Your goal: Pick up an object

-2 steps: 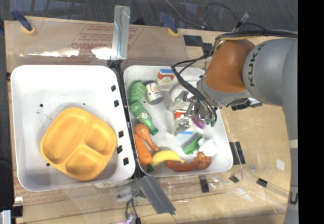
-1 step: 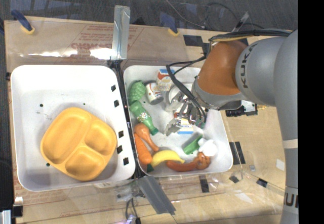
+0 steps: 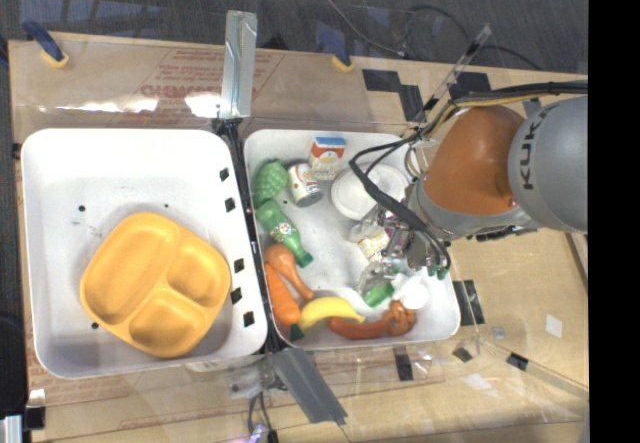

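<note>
my gripper [image 3: 392, 266] is low in the right bin [image 3: 440, 323], toward its near right side, w/ my grey arm [image 3: 545, 166] and its orange band [image 3: 475, 163] coming in from the right above it. can't tell how the tips stand, too much clutter and cable around them. nothing visibly pinched there.

things closest to me: a small green piece [image 3: 378, 295] just below the gripper, touching or nearly so, and a white lump [image 3: 412, 293] right beside it. a brown sausage-like thing [image 3: 372, 325] lies along the near wall under those. the banana [image 3: 331, 311] sits just left of that, near the bin's front. an orange carrot [image 3: 281, 291] lies left of the banana against the divider side.

further left and up: a green bottle [image 3: 283, 233] lies tilted mid-bin, a green bumpy veg [image 3: 268, 180] above it. a small can [image 3: 304, 183] is beside that, and a little carton [image 3: 327, 157] stands near the far wall. a white round cup [image 3: 353, 193] sits up-left of my gripper, near but apart.

left bin [image 3: 60, 161] holds a yellow divided plate [image 3: 155, 283], well apart from me.
</note>
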Controlling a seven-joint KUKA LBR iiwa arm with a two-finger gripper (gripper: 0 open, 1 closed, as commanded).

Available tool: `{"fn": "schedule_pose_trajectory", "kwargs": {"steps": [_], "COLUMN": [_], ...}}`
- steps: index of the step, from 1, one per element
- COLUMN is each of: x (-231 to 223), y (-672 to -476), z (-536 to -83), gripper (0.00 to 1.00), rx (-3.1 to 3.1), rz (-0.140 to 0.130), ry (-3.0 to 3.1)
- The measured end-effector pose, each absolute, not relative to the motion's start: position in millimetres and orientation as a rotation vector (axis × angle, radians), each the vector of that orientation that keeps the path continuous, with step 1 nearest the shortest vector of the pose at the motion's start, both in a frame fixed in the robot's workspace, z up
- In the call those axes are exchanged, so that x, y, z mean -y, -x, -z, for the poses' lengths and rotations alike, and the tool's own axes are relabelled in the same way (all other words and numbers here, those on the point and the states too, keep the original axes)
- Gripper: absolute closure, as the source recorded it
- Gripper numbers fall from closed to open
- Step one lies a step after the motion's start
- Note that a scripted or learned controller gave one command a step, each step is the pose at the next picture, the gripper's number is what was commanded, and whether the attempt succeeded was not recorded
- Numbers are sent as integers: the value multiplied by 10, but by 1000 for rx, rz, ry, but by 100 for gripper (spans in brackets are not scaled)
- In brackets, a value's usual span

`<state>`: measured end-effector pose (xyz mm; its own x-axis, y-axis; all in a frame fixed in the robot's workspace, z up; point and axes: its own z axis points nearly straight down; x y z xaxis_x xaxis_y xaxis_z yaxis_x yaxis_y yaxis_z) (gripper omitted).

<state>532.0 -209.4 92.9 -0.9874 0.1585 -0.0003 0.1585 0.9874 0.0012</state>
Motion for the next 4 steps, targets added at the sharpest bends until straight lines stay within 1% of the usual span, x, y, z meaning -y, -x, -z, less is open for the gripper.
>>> {"fn": "schedule_pose_trajectory", "kwargs": {"steps": [1, 3, 4], "x": [2093, 2089, 2075], "y": [-4813, -4815, -4838], "z": [-949, -950, -1055], "gripper": [0, 0, 100], "rx": [-3130, -3130, -3127], "rz": [3, 4, 4], "ry": [-18, 0, 9]}}
